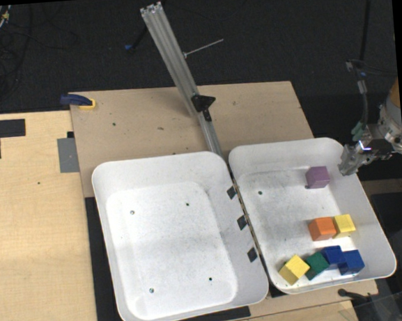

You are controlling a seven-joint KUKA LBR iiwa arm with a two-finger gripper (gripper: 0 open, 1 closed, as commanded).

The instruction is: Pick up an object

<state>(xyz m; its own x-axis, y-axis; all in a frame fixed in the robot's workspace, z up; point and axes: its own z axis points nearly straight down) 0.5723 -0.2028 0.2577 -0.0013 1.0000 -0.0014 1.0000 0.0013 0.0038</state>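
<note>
Two shallow white bins sit side by side on the surface (149, 126), their inner edges touching along a seam fitted with small black clips. The left bin (112, 181) shows a bare white floor with a few tiny dark dots. The right bin (277, 156) carries all the blocks. A purple block (318, 176) lies alone near the bin's 1 o'clock corner, well apart from the rest. Toward 4 o'clock, an orange block (323, 228) and a yellow block (344, 223) sit touching each other. Toward 5 o'clock, along the near wall, another group huddles: a second yellow block (293, 269), tilted, with a green block (315, 263) just beside it, and two blue blocks (342, 259) at the group's 3 o'clock end.

The claw (351, 158) hangs at the right bin's 2 o'clock rim, just beside the purple block on its 3 o'clock side but apart from it. Nothing shows between its fingers; whether they are spread or closed I cannot tell. The grey wrist behind it reaches away toward 3 o'clock.

The surface is pale wood, with a lighter panel at 9 o'clock bearing black patches. A blue-and-yellow object (78, 100) lies at its 11 o'clock corner. A metal rail (179, 67) slants up from the seam between the bins toward 12 o'clock. Behind it the room is dark, with cables on the floor.
</note>
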